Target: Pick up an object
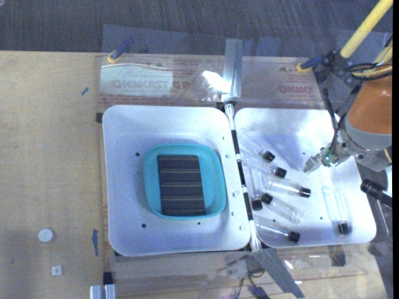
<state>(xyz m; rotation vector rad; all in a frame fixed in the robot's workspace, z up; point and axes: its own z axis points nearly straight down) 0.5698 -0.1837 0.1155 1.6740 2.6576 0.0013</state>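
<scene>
1. Bins sit side by side on the wooden counter point(50, 136): a shallow white left bin point(118, 136) and a shallow white right bin point(293, 120), their inner rims meeting at the middle.
2. Inside the left bin rests a teal rounded-square plastic tray point(215, 185), and on it lies a dark grey ribbed rectangular block point(181, 184).
3. Scattered over the right bin's floor are several clear plastic tubes with black caps point(288, 190), most lying flat toward the bin's left and near parts; one more capped tube point(340, 213) lies near the right corner, apart from the rest.
4. The grey arm with its orange band point(371, 111) reaches in from the right, above the right bin's right side.
5. The gripper point(318, 162) points down and left over the middle of the right bin, its tip just beside the upper tubes; I cannot tell whether the jaws are released or clenched, and no tube is visibly between them.
6. A small white round disc point(45, 235) lies on the counter, well apart from the bins at the left.
</scene>
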